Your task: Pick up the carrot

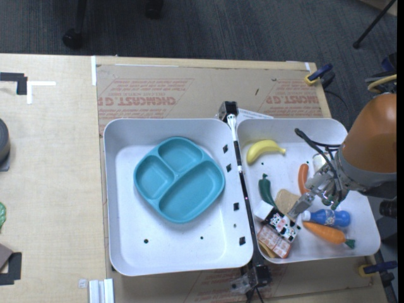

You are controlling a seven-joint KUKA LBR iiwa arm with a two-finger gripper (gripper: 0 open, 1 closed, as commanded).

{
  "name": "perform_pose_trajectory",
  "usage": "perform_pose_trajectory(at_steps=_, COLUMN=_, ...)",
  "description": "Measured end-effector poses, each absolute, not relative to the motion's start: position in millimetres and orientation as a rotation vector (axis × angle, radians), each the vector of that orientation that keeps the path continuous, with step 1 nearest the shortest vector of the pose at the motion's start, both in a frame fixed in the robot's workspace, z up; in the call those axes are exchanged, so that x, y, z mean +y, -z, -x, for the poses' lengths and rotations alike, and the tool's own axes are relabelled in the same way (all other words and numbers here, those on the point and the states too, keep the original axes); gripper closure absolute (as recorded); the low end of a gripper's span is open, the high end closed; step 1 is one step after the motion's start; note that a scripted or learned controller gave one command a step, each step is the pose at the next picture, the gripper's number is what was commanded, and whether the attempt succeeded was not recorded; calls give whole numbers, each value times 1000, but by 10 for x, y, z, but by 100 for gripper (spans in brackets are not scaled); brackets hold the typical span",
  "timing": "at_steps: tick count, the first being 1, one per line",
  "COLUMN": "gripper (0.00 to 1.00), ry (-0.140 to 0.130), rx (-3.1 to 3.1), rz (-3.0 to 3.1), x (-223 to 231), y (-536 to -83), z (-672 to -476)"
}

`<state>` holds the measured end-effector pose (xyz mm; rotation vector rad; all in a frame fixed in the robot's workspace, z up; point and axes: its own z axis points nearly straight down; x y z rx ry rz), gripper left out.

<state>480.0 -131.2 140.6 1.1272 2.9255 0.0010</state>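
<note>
In the right bin [360, 248], the hand [295, 214] is down low among the clutter, hovering over a black-and-white patterned packet [282, 226] beside a tan slice of bread [287, 199]. Whether it's clenched or released I cannot tell; the tips are lost against the packet. The carrot [326, 233] lies just to the hand's right along the bin's front, orange with a green tip, touching or nearly touching a blue toy [332, 218] right behind it. That's the worry: the hand looks lined up on the packet, not the carrot, so closing here would likely catch the wrong item. There's a 2nd orange piece [303, 177], slimmer, near the arm, an easy mix-up. A green pepper [266, 190] and a banana [264, 149] sit clear of the action, and the blue divided plate [180, 179] rests in the left bin [120, 232].
</note>
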Motion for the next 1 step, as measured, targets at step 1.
perform_pose_trajectory(at_steps=1, gripper=0, ry=0, rx=3098, rz=-495, x=-1427, y=-1055, z=-4796)
